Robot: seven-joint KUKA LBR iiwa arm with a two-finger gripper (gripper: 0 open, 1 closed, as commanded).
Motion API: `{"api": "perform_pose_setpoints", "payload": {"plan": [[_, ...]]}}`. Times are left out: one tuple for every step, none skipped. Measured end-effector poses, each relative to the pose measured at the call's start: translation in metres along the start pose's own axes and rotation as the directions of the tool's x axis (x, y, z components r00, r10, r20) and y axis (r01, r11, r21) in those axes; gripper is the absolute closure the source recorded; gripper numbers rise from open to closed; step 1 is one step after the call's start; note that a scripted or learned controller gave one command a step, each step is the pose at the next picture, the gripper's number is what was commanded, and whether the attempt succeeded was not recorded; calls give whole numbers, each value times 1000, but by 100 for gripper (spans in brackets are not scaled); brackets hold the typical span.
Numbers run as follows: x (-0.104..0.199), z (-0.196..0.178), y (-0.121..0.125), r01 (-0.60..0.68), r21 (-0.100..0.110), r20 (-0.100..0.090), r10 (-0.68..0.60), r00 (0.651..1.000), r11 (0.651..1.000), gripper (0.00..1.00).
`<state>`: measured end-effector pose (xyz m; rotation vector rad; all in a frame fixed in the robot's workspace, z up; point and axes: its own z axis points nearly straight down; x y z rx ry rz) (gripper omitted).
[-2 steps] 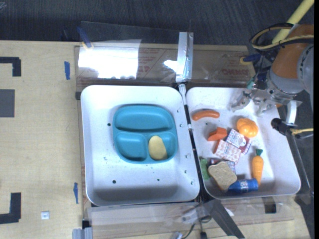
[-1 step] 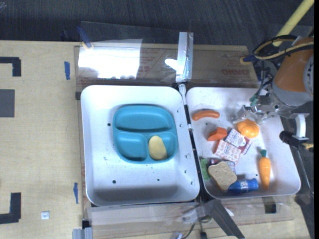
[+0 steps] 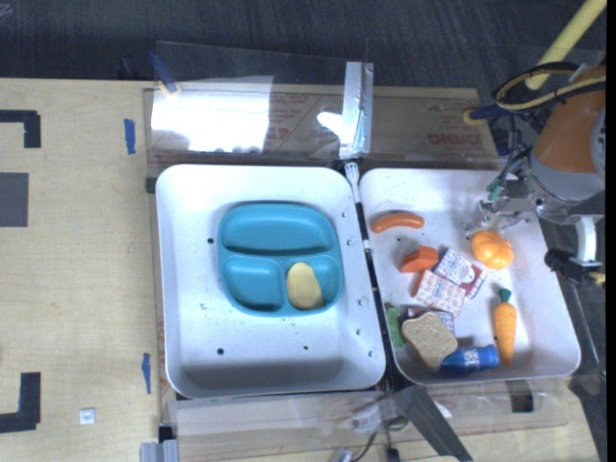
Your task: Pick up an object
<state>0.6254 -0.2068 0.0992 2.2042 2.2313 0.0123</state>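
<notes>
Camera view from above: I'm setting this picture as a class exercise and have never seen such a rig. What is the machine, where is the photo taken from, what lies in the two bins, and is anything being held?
The photo is taken by one fixed camera above a wooden bench, looking down at a slant. The machine is a robot arm, grey with an orange band, reaching in from the right. Its gripper hangs over the right bin, just above a toy orange; I cannot tell whether it holds anything.

The left bin holds a blue divided tray with a yellow potato-like toy in its lower right compartment.

The right bin also holds a toy sausage, a toy carrot, a slice of toy bread, a small patterned packet and a blue item.
</notes>
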Motion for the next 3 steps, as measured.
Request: {"api": "perform_pose_setpoints", "payload": {"plan": [[65,-110,38,-114,-3,2,114,993,993,100],[47,-61,37,-22,13,1,22,1000,1000,100],[47,-63,38,-21,10,2,21,1000,1000,0]]}}
